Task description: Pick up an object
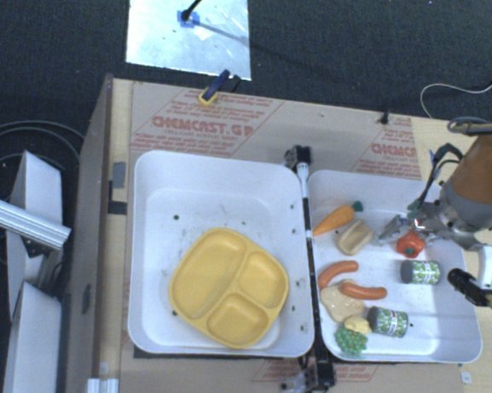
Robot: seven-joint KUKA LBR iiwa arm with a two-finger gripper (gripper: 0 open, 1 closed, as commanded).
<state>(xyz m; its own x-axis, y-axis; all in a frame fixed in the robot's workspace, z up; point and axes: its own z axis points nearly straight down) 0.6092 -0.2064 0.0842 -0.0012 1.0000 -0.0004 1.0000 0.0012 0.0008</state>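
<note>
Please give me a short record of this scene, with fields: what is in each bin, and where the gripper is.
left bin: yellow divided plate
right bin: carrot, bread roll, two sausages, two green cans, red tomato, lettuce
gripper: in the right bin, beside the tomato
grasp: cannot tell

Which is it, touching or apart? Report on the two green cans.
Apart: the camera view shows white bin floor between the upper can and the lower can.
</note>
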